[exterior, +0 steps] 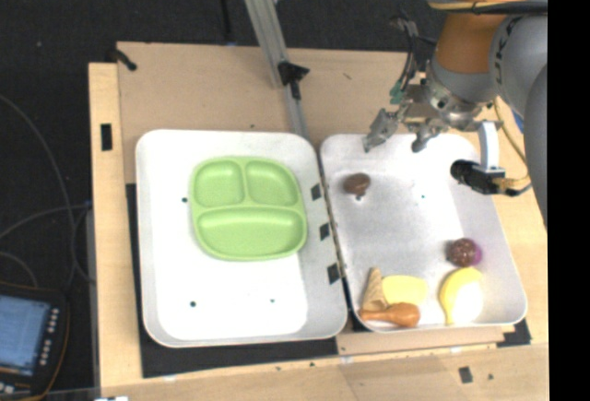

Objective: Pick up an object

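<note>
My gripper (398,137) hangs over the back edge of the right bin (415,206), fingers spread open with nothing between them. A small brown object (357,183) lies in the bin's back left part, a little below and left of the gripper. Along the bin's front lie a purple round object (464,252), a yellow banana-like piece (460,292), a yellow wedge (404,288) and an orange carrot-like piece (392,314).
The left bin (166,298) holds a green divided plate (248,208). A metal pole (263,17) slants up from between the bins at the back. A black cable fitting (475,175) sits at the right bin's right side.
</note>
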### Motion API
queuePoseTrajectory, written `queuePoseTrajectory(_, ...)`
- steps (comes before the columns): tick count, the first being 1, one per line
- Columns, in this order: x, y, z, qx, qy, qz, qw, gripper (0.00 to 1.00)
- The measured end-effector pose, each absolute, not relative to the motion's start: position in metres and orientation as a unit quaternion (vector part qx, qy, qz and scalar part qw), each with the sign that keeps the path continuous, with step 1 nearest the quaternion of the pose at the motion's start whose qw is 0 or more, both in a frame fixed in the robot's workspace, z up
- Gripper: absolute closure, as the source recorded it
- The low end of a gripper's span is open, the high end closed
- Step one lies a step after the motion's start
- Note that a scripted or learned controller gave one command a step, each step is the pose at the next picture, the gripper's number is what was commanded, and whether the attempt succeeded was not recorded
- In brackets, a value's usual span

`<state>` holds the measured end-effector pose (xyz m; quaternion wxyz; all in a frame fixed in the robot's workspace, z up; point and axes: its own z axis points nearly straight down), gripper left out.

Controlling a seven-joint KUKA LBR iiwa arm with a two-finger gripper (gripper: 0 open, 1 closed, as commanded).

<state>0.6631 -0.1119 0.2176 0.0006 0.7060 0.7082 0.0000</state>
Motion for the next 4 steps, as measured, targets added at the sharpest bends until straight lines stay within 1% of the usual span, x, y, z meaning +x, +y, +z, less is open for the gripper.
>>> queuePoseTrajectory(1,0.663,-0.112,0.218,0.706,0.708,-0.0003,0.001,0.0)
queuePoseTrajectory(2,0.663,-0.119,0.156,0.707,0.707,-0.0024,-0.001,0.0)
queuePoseTrajectory(3,0.663,-0.12,0.103,0.708,0.706,-0.002,-0.001,0.0)
queuePoseTrajectory(4,0.665,-0.121,0.119,0.708,0.706,0.0004,0.002,1.0)
